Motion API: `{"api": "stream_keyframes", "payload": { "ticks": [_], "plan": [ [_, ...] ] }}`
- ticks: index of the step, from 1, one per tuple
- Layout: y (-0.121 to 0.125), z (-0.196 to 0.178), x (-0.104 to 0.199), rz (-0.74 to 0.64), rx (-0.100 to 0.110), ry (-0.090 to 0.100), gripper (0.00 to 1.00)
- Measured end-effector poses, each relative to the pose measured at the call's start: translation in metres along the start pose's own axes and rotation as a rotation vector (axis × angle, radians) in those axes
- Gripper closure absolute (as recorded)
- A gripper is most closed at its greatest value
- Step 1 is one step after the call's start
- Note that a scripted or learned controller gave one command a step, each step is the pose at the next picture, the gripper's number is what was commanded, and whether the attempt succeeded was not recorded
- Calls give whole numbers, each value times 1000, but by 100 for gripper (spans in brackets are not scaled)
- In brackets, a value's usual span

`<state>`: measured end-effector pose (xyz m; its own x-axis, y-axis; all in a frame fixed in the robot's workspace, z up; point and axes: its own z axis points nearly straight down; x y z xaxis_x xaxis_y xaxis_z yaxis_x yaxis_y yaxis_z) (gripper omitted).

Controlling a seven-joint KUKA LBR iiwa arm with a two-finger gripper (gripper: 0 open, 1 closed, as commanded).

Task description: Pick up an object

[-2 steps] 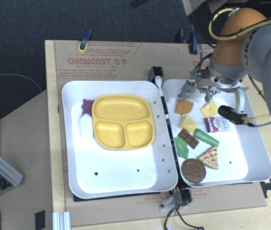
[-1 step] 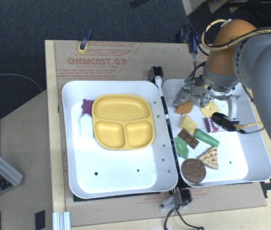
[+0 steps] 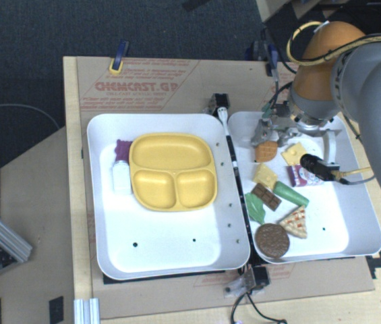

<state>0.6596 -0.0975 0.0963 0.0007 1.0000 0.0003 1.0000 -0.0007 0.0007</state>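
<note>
- A KUKA arm (image 3: 352, 66) reaches in from three o'clock over the right bin (image 3: 352, 238), its gripper (image 3: 271, 132) low at the bin's upper-left corner; whether the claw is released or clenched cannot be told from this slant.
- An orange-brown block (image 3: 266, 152) sits just below the gripper, at its six o'clock, close enough that it may be touching; nothing is seen held.
- Other toy food spreads toward five o'clock: a yellow wedge (image 3: 292, 154), a green stick (image 3: 291, 194) lying on a ten-to-four axis, a pizza slice (image 3: 296, 223) and a brown cookie (image 3: 272, 240).
- The left bin (image 3: 156, 238) holds a yellow divided tray (image 3: 173, 169).
- The nearest candidate appears to be the block, calling for a short drop straight down rather than a sideways reach.
</note>
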Motion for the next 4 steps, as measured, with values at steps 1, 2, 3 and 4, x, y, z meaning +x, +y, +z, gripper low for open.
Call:
{"api": "stream_keyframes", "payload": {
  "ticks": [1, 2, 3, 4],
  "plan": [
    [-3, -44, -1, 1, -5, -2, 100],
    [-11, -99, -2, 1, -7, -2, 100],
    [-10, -131, -2, -1, -6, -2, 100],
    [-43, -139, 29, -3, 5, 2, 100]
  ]
}}
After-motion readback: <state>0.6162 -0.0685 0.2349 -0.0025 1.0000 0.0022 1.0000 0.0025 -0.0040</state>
